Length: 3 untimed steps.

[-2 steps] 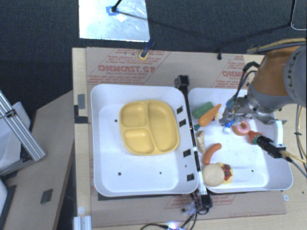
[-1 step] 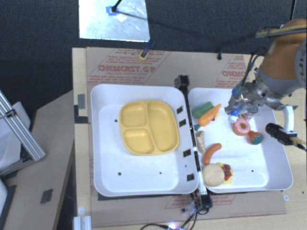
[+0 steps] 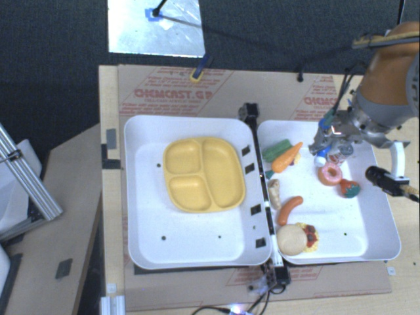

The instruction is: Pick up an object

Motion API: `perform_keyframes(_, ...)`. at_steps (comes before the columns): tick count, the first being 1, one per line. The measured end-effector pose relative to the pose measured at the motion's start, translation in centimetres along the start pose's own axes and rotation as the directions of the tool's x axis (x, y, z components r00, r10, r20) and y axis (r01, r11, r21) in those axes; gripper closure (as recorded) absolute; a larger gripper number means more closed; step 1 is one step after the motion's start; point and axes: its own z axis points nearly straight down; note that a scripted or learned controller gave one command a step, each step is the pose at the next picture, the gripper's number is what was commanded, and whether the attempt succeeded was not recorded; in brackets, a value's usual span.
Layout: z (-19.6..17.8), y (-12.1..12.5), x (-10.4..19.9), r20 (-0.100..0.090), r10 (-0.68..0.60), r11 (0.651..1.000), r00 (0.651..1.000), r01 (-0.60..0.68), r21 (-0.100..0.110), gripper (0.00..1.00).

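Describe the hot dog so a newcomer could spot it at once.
Start with the right-hand white bin, the one holding the toy food. Look along its left side, just below the middle, above the burger. The hot dog is the smooth orange-red sausage lying at a slant; the carrot further up is paler orange and tapers to a point.

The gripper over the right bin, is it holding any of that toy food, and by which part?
It cannot be told. The gripper hangs just above the pink donut in the right bin, but the view is too blurred to show any hold.
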Motion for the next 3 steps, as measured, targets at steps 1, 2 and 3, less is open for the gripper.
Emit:
perform_keyframes(1, -0.3, -2.3, 4.1, -0.002, -0.003, 1.0, 1.0, 0.003, 0.003, 1.0)
perform_keyframes(2, 0.6, -4.4, 9.5, -0.003, -0.005, 1.0, 1.0, 0.005, 0.005, 1.0)
perform_keyframes(3, 1.0, -5.0, 12.0, -0.001, -0.003, 1.0, 1.0, 0.003, 0.003, 1.0)
